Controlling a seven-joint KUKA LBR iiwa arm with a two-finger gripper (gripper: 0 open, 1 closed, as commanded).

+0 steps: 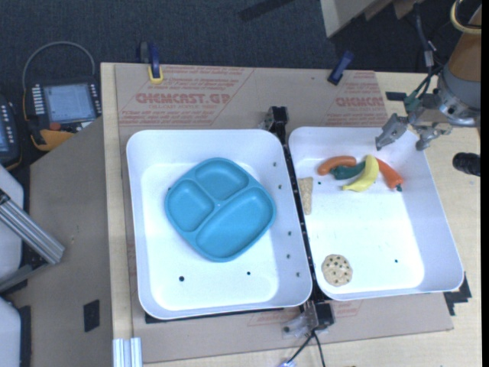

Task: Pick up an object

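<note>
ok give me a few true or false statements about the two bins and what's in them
1. The blue divided plate lies in the left bin. True.
2. The cookie lies on the plate. False: it lies in the right bin, near its front.
3. The end effector hangs above the right bin's far edge, open. True.
4. The banana is held between the fingers. False: it lies on the bin floor.

Printed in faded red on the brown board (pixel 229 90) behind the left bin (pixel 141 205): "CHEMCAST.GP". Same red print repeated behind the right bin (pixel 435 228), too faint to read.
</note>
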